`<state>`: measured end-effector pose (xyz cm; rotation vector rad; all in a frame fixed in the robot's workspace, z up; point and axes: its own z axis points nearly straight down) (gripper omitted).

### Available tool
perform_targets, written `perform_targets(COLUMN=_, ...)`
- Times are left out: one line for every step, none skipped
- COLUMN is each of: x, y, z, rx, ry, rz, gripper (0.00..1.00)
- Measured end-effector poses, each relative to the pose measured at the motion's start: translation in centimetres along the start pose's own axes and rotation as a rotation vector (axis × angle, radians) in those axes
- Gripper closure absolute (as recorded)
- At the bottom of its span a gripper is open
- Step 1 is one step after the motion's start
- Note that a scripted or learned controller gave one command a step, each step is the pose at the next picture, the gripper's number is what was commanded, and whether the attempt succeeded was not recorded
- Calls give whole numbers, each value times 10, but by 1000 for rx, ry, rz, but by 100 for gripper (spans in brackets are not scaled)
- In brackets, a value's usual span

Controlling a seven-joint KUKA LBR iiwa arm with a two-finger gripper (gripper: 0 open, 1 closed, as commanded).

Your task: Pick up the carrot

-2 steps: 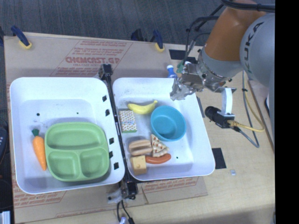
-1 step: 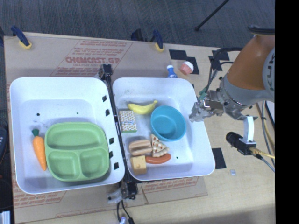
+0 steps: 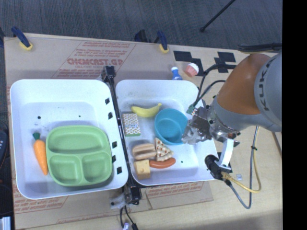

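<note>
The carrot [image 3: 40, 154] lies at the far left edge of the left bin [image 3: 29, 92], squeezed between the bin wall and the green divided plate [image 3: 79, 155], while the hand [image 3: 195, 131] hovers at the right bin's [image 3: 158, 86] right side beside the blue bowl [image 3: 170, 125]. Whether that hand is apart or together, I can't tell. The smart play is a full crossing to the left bin, then a descent aligned across the carrot's narrow width, clear of plate and wall.
</note>
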<state>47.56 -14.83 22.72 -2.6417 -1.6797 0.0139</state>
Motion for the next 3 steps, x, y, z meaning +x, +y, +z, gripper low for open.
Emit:
perform_targets(x=59, y=-27, z=28, rx=-2, ry=0, rz=79, gripper=100)
perform_targets(x=-14, y=6, z=77, rx=-1, ry=-2, rz=-306, gripper=100)
perform_targets(x=80, y=-35, z=36, rx=-9, ry=-1, rz=-539, gripper=100)
